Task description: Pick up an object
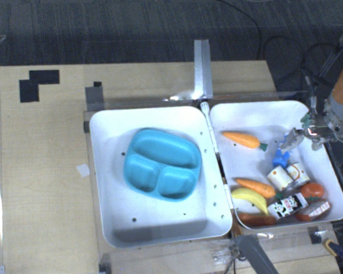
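Observation:
The right bin (264,119) holds a pile of toy food. An orange carrot (241,138) lies near its far left. A second carrot (255,186) and a yellow banana (251,198) lie lower down. Beside them are a white can (279,177), a small blue piece (288,140), a red round piece (313,191), a black-and-white item (287,205) and a brown sausage (256,219). My gripper (312,131) hangs over the bin's right rim, just right of the blue piece. Nothing is visibly held in it.
The left bin (109,168) holds a blue divided plate (160,164). A metal post (203,69) stands behind the seam between the bins. Black cables run along the dark floor at the far right.

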`<state>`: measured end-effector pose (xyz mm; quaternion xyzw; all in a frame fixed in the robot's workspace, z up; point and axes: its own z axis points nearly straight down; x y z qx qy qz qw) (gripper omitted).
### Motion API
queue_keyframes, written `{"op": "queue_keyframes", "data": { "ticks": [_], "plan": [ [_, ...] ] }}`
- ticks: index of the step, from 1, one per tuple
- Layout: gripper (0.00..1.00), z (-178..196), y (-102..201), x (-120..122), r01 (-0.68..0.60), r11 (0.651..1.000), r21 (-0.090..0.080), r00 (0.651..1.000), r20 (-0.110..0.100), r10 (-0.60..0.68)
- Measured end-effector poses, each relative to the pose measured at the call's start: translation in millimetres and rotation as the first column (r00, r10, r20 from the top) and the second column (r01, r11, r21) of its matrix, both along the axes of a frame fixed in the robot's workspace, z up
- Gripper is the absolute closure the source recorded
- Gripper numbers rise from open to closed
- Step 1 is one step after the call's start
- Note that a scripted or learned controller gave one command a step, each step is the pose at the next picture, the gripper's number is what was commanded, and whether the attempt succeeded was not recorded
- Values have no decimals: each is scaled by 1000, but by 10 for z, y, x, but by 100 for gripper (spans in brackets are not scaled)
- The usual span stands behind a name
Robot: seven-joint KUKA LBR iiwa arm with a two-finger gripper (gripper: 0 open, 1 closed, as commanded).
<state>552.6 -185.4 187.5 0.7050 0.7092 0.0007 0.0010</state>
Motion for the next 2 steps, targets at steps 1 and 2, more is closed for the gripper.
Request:
{"op": "queue_keyframes", "data": {
  "ticks": [1,2],
  "plan": [
    [0,-982,215,-131,52,999,-1,999,11,-52],
    [0,-737,499,-207,2,1000,-1,1000,4,-2]
  ]
}}
